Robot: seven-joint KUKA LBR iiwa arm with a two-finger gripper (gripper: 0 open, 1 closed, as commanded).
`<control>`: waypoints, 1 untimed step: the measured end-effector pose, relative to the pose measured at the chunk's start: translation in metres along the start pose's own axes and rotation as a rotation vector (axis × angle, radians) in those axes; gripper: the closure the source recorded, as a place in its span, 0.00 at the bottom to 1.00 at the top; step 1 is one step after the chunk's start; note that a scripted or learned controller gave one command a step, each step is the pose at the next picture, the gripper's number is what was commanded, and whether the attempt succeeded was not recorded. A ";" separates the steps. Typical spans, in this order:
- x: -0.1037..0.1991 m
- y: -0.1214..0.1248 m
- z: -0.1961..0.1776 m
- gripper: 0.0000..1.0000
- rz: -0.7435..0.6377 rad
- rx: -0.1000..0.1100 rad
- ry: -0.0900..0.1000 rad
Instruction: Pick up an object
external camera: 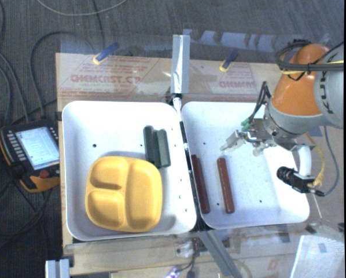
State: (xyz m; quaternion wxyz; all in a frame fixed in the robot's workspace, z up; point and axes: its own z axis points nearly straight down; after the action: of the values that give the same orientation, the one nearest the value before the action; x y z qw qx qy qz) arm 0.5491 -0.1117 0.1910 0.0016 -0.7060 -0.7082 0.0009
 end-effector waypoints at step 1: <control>0.005 -0.008 0.096 0.00 0.010 -0.005 -0.001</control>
State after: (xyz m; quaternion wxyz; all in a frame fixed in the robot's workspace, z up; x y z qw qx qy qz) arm 0.5410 -0.1071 0.0945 -0.0003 -0.7096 -0.7046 -0.0006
